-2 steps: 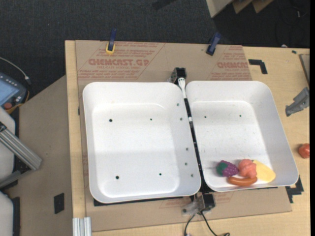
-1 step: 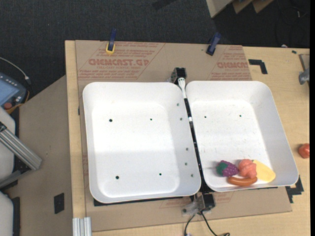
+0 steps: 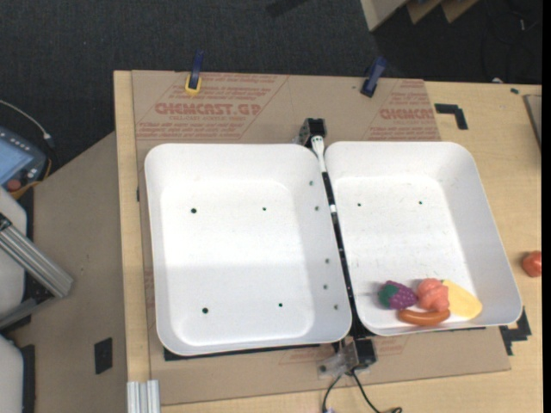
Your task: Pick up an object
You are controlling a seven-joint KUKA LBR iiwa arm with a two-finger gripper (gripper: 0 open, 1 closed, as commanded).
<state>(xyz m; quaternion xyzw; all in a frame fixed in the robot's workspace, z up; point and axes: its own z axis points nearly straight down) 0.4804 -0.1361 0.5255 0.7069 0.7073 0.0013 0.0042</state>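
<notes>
Plastic toy food, small and probably light, stiff and slick-skinned, is clustered in the near right corner of the right white bin [image 3: 405, 166].

Count, four pieces, touching or nearly so:
- one purple grape bunch [image 3: 397, 295]
- one salmon-red lumpy piece [image 3: 434, 293]
- one yellow flat wedge [image 3: 466, 303]
- one orange-red curved sausage shape [image 3: 424, 317]

The grape bunch sits at the cluster's left edge, most exposed. Its knobbly sides likely give the best hold, taken across the width. The sausage looks liable to roll.

The left white bin [image 3: 164, 231] is alongside. One small orange object [image 3: 533, 264] lies on the cardboard, outside the bins. Gripper state: cannot tell.
</notes>
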